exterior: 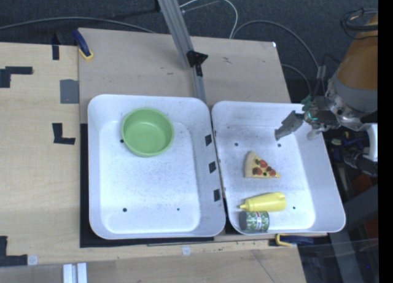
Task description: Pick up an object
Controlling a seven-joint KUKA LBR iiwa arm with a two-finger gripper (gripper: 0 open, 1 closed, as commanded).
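A: Where is the claw (293, 126) at this moment?

B: It sits over the upper right corner of the right bin (319, 214), at the end of the grey arm with the orange band (359, 70) coming in from the right. One dark finger (287, 127) slants down and to the left above the bin floor. Whether the claw is open or closed I cannot tell from this angle, and I see nothing between its fingers.

A: And the things it could pick?

B: Three lie in the right bin. A toy pizza slice (260, 166) lies near the middle, below and left of the claw and apart from it. A yellow mustard bottle (265, 202) lies on its side nearer the front edge. Just below it, touching the front wall, is a small green can (254, 221), also on its side.

A: The left bin (101, 171)?

B: A green bowl (147, 131) stands upright in its upper part, well apart from the claw.

A: Anything else on the worktop (37, 122)?

B: A grey metal bar (175, 18) runs slantwise from the top down to the gap between the bins, and a blue and yellow clamp (83, 45) sits at the upper left corner of the board
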